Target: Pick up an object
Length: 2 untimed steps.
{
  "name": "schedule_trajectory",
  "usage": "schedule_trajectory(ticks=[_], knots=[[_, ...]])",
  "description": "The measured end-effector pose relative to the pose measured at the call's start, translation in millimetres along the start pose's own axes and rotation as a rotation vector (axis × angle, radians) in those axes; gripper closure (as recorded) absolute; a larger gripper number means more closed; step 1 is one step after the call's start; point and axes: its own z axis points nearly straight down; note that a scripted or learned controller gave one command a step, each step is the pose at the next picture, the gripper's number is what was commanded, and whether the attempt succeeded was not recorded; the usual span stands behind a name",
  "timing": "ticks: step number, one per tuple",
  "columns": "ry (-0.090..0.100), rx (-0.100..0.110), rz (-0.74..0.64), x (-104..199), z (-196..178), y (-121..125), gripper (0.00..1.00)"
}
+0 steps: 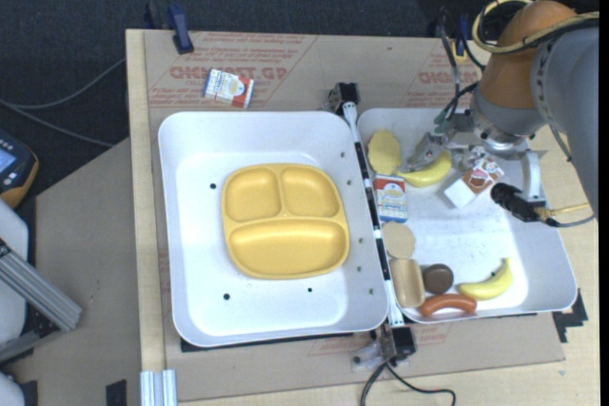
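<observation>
From above the bench, the arm (533, 62) reaches in over the right-hand bin (542, 242), and its gripper (466, 147) sits low at the bin's far end, right by a yellow banana (430, 172). Whether the gripper is open or closed I cannot tell — the wrist hides the tips from this angle. The banana lies flat on the bin floor just beside a pale round piece (384, 149); its long axis runs roughly left to right, with the right end tipped up toward the gripper and the curve sagging toward the near side. Nothing looks lifted, so I'd judge the pick not yet done: the approach is made, the grasp and the raise remain. Nearer me lie a second banana (487, 282), a sausage (445, 304) and a small carton (391, 199). The left bin (190, 157) holds a yellow divided tray (284, 221).
</observation>
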Motion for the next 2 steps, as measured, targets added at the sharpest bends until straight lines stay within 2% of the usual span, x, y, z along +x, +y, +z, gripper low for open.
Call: schedule_trajectory(ticks=[1,2], knots=[[0.0,-0.007,-0.005,3.6,-12.9,2.6,1.0],[0.003,-0.017,-0.014,80.1,-108.9,12.1,1.0]])
